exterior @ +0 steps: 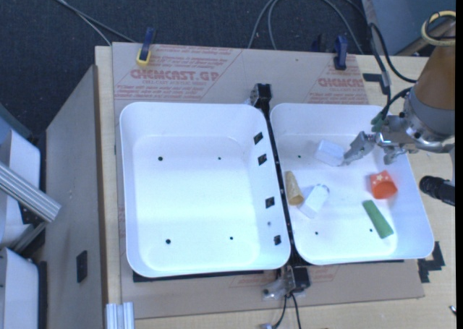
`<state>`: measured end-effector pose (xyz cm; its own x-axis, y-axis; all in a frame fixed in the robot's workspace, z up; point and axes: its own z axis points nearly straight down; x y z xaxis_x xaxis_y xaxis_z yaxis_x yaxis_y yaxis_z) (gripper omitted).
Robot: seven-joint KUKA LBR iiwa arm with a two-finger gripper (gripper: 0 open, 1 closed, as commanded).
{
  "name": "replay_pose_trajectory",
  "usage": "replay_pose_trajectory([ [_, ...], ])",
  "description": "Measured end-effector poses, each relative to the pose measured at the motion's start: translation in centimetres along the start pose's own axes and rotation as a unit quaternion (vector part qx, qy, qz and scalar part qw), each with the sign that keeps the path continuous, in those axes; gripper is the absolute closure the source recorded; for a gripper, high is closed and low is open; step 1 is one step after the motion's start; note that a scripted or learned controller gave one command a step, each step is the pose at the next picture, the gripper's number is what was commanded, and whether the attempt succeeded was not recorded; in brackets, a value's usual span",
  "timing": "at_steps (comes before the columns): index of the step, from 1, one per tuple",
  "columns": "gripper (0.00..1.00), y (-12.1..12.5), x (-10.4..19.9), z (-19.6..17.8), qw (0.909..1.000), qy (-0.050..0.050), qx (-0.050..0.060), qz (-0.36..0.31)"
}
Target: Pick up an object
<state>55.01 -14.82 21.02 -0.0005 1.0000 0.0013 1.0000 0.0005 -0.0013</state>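
The right bin [423,248] holds every loose object here. Nearest the gripper [356,151] is a small white block [329,152], lying in the upper middle of that bin, just beside the fingertips on their left side; whether they touch it cannot be told. The gripper's fingers slant down and to the left from the wrist, and at this size their spread cannot be told, nor is anything visibly between them.

Below the white block, close to the divider between the two bins, a tan cork-like cylinder [294,187] lies roughly lengthwise along the bin's left wall. Just right of it rests a small white cap-shaped piece [315,199], tilted, touching or nearly touching the cylinder's lower end. Toward the right side of the bin sits an orange-red block [383,184], below the gripper's body and apart from the white pieces. Just beneath it a green stick [377,218] lies at a slant, its lower end near the bin's right front rim.

The left bin [137,190] shows its bare white floor with four small dark dots. Black clips [259,159] run down the seam between the two bins.

The arm [438,96] comes in from the right, its orange band above the grey wrist. Both bins sit on a brown cardboard sheet [181,67] with red printing, fixed at its far edge by blue clamps [147,44], and cables [304,2] loop over the dark carpet beyond
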Motion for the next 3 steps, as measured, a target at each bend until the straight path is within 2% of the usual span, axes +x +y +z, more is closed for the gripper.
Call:
replay_pose_trajectory([
  [1,0.0,-5.4,0.5,8.3,1.0,0.002,0.006,0.001],
  [2,0.0,2.8,8.9,2.1,1.0,0.0,-0.006,-0.005],
  [3,0.0,4.6,8.9,2.5,1.0,0.0,-0.002,-0.001],
])
